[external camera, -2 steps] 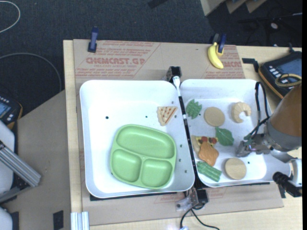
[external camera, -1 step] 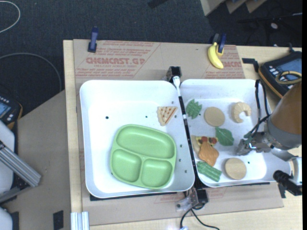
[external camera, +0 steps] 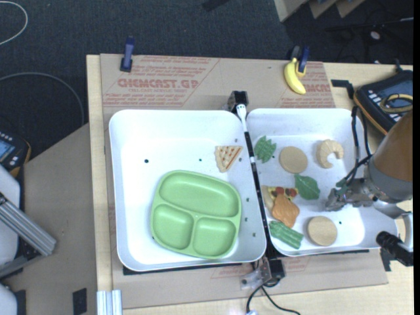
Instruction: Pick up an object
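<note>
Camera view shows the gripper (external camera: 336, 199) low in the right bin (external camera: 348, 118), near its right edge; whether it is clenched or released, I cannot tell. Just below it lies a round tan cookie (external camera: 322, 230), flat, with no long axis. A green leaf (external camera: 306, 187) lies left of it, long axis slanting toward the bin's lower right. The left bin (external camera: 131, 176) carries a green tray (external camera: 195, 213).

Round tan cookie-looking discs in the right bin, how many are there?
2. One round disc lies in the upper middle of the right bin, beside the green leaf. The other disc lies near the front edge, just below the gripper. The arm may hide more.
</note>
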Tool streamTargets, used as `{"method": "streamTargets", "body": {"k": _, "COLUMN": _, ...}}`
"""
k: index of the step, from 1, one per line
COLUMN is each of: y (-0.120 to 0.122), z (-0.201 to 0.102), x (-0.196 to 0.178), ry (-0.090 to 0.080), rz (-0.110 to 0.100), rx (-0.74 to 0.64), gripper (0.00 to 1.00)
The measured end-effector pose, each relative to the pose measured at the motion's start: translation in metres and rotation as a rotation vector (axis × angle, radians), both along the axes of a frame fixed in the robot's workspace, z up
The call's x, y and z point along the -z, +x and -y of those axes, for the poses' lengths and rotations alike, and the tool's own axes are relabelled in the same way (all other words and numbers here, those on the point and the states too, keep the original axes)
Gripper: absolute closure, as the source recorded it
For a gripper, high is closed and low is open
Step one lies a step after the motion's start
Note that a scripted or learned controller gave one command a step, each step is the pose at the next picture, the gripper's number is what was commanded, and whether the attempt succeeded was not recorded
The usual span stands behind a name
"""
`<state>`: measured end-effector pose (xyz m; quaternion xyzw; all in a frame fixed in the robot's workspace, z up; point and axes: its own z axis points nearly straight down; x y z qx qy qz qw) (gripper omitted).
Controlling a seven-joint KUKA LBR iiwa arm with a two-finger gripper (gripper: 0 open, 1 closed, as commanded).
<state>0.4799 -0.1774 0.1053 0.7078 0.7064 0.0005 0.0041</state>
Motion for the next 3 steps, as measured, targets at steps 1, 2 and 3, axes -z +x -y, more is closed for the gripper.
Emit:
{"method": "streamTargets", "body": {"k": 1, "y": 0.109, "z": -0.06, "x": 0.018, "ry": 0.003, "rz": 0.006, "rx": -0.012, "gripper": 1.0}}
{"method": "streamTargets", "body": {"k": 2, "y": 0.054, "z": -0.139, "x": -0.085, "ry": 0.008, "rz": -0.001, "rx": -0.01, "gripper": 1.0}}
{"method": "streamTargets", "body": {"k": 3, "y": 0.008, "z": -0.171, "x": -0.229, "ry": 0.007, "rz": 0.007, "rx": -0.008, "gripper": 1.0}}
